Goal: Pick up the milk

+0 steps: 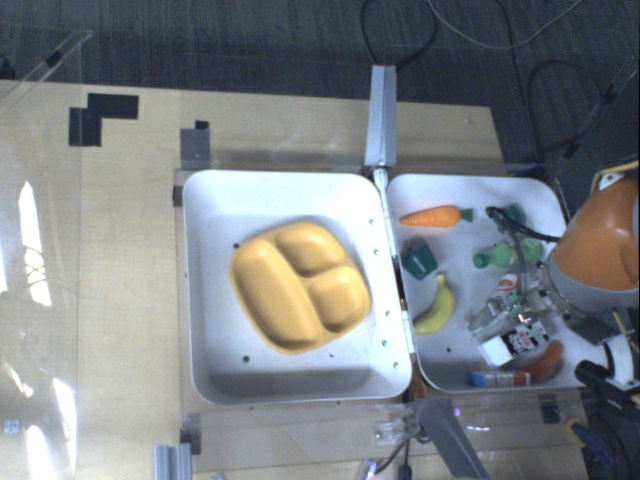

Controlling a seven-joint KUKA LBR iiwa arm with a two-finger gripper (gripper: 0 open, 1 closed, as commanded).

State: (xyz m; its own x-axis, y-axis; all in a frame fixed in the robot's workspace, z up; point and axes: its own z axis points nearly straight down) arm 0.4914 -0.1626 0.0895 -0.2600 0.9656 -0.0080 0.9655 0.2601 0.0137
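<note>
From my remote seat, nearest the camera in the right bin (560, 200) lies a small white milk carton (497, 349), close to the front wall, with a reddish sausage-like item (545, 360) just beside it. The end effector (512, 306) hangs just behind and above the carton (whether its fingers are spread or closed I cannot tell), so I judge the coming move is a short drop toward the front. Farther back lie a banana (436, 308), then a carrot (432, 217).
</note>
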